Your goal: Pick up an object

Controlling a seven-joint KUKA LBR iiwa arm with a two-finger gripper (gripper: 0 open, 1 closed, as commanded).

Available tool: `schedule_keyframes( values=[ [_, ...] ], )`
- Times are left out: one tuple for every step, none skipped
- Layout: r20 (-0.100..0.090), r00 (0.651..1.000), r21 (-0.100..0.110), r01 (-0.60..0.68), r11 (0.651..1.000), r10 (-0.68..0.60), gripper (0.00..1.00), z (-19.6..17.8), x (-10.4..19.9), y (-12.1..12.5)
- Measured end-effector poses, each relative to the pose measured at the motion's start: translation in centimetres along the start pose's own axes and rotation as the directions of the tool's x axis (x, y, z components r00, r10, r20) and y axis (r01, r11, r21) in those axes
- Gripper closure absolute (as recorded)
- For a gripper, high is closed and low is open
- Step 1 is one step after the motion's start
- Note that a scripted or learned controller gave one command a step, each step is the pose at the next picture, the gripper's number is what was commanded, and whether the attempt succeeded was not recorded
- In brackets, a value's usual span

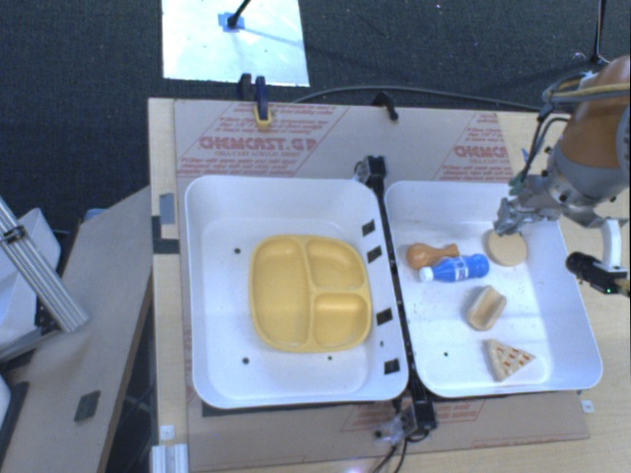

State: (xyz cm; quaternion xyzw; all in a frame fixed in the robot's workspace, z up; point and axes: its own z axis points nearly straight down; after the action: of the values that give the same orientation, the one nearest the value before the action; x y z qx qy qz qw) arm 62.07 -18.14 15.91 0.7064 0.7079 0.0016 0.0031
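The pincer (pixel 506 222) is poised over a flat round tan cookie (pixel 508 249) near the desk's right edge; its grip cannot be told. Nothing is lifted yet.

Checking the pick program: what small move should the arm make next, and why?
Probably a short descent straight down onto the round tan disc. The gripper hangs right at the disc's upper edge in the right bin, and the blue bottle lies apart to the left.
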Motion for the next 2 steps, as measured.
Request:
schedule_keyframes(
  values=[
    [0.000, 1.000, -0.001, 0.004, 1.000, -0.004, 1.00, -6.1, 0.3, 1.0],
    [0.000, 1.000, 0.000, 0.003, 1.000, -0.003, 1.00, -10.4, 0.3, 1.2]
  ],
)
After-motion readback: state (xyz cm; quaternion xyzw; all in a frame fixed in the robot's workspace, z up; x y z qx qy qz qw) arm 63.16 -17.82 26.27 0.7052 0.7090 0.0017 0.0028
